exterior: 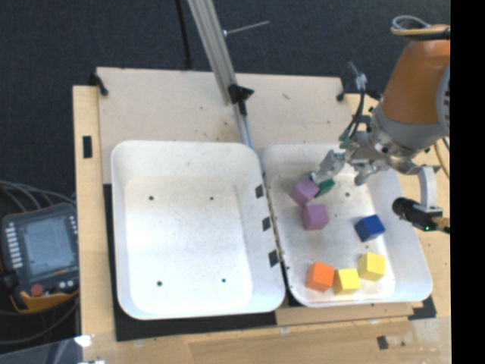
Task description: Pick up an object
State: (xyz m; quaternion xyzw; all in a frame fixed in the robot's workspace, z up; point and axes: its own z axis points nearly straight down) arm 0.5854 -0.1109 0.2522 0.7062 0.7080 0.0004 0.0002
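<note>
tool [327, 174] low in right bin [405, 283], finger state cannot be told; tip touching upper purple block [304, 191]. risk: off-centre contact pushes block toward second purple block [314, 217], grasp misses.

We see six blocks in the right bin [394, 279]: two [305, 190] at 10 o'clock, three [346, 280] at 6.
</note>
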